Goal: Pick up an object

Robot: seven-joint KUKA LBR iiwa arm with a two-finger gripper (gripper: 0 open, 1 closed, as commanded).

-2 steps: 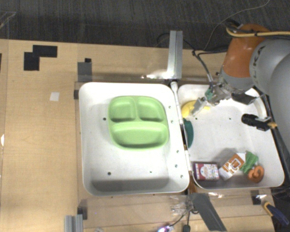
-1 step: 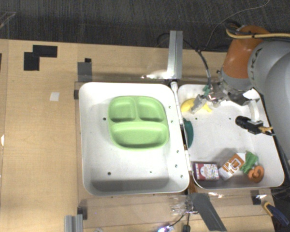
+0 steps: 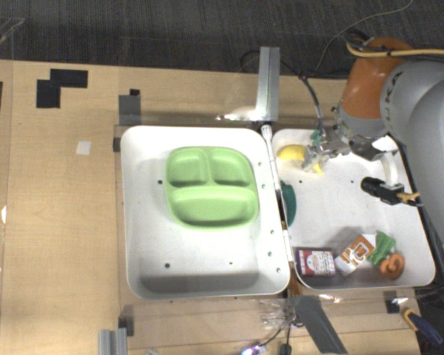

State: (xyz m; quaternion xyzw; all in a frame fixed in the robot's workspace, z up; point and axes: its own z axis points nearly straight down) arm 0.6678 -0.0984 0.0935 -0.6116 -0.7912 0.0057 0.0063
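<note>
On the right side of the wooden bench (image 3: 52,220), the grey arm (image 3: 422,102) with its orange band reaches over the far corner of the right bin (image 3: 340,198). The left bin (image 3: 133,220) sits beside it, their rims touching along the middle. A green divided plate (image 3: 211,186) lies flat in the left bin, toward its far half.

The gripper (image 3: 318,154) hangs low in the right bin's far left corner, just beside a yellow lump (image 3: 288,154), perhaps a piece of toy fruit, which rests on the bin floor against the left wall. Whether the claw is released or clenched cannot be told from this angle, and nothing is seen in its grasp.

A dark green thing (image 3: 288,204) lies against the same wall, nearer the middle. Along the near edge sit a dark red packet (image 3: 316,262), an orange and white carton (image 3: 357,253) touching it, and a small orange toy with green leaves (image 3: 391,263).
</note>
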